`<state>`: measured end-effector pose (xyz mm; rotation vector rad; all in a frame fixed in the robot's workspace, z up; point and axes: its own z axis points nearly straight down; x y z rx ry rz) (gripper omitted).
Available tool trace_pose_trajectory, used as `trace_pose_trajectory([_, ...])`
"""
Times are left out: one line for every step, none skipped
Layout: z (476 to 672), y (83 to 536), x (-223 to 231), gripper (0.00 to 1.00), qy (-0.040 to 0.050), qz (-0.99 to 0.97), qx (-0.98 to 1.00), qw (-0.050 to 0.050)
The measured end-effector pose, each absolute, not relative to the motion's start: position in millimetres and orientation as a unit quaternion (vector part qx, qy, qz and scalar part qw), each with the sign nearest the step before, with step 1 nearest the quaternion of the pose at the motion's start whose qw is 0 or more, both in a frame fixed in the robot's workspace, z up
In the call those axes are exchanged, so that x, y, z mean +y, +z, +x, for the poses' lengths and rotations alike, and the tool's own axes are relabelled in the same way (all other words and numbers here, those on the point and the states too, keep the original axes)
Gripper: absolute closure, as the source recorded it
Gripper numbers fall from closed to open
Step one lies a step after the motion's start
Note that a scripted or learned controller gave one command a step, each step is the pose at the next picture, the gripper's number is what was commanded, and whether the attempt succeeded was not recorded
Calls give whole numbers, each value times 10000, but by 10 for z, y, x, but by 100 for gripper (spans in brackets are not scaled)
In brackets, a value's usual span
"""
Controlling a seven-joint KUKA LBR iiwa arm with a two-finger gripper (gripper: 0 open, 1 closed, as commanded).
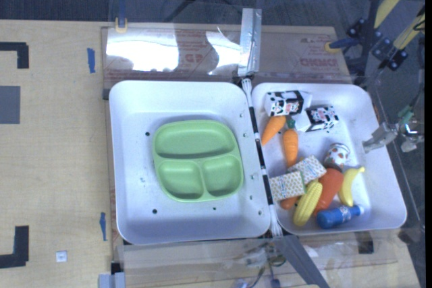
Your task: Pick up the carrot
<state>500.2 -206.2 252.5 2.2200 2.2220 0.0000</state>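
Carrot (290, 146): right bin (386, 175), far-left part, lying lengthwise with leafy end pointing far. Just left, a second orange vegetable (271, 129), slanted. Far of both: two black-and-white cow figures (284, 103) (321, 117).

Near of the carrot: two speckled crackers (298, 176), corn (308, 202), an orange piece (328, 186), banana (349, 184), blue bottle (339, 214), a round white-and-red ball (337, 154), all crowded together.

Left bin (131, 145): green divided plate (198, 159).

Gripper (388, 135): over the right bin's right rim, well apart from the carrot; finger state cannot be told.
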Motion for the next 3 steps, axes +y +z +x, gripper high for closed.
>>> trace_pose_trajectory([5428,1975,-1004,0,-2,6082,7938,-8])
trace_pose_trajectory([5437,2077,-1013,100,6,6092,7930,8])
trace_pose_trajectory([5459,3282,-827,100,4,5558,8313,14])
